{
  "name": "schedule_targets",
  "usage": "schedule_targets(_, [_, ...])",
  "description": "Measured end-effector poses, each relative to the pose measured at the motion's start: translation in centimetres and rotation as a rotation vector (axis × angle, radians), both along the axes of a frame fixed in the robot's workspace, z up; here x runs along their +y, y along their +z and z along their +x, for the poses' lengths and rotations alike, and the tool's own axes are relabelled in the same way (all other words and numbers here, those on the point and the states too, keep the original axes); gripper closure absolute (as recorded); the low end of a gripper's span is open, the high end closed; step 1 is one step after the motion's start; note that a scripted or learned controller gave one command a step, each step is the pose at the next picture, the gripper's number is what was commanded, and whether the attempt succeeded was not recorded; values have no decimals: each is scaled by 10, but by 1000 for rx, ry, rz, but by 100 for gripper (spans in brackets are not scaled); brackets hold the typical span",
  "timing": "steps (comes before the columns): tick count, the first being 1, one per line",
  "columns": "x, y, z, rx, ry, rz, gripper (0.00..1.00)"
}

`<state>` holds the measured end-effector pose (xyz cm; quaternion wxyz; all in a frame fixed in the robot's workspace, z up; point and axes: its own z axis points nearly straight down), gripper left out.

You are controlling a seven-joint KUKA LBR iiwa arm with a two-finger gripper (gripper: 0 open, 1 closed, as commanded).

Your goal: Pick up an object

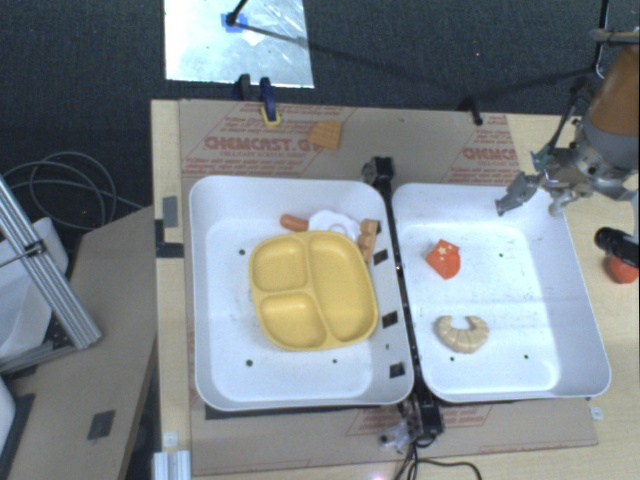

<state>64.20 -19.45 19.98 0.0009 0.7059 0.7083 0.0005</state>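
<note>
Two shallow white bins sit side by side on a bench of brown board. Left bin [215,268] holds a yellow divided plate [312,291], a small orange sausage [294,223] and a white piece behind it. Right bin [575,298] holds a red-orange block [444,258] and a pale croissant [463,333], apart from each other. Above the far right corner of this bin hangs the gripper [538,194], fingers spread wide, with nothing between them.

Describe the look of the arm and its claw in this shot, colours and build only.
The arm shows an orange band above a pale grey, rounded wrist section. Below it sits a grey metal claw with two slim, angular fingers; one finger is a dull silver-grey. Thin dark cables run along the arm's upper part. No lettering is legible.
</note>
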Motion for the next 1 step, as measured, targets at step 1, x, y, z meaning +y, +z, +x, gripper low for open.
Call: schedule_targets(1, [60, -58, -5, 4, 5, 3, 0])
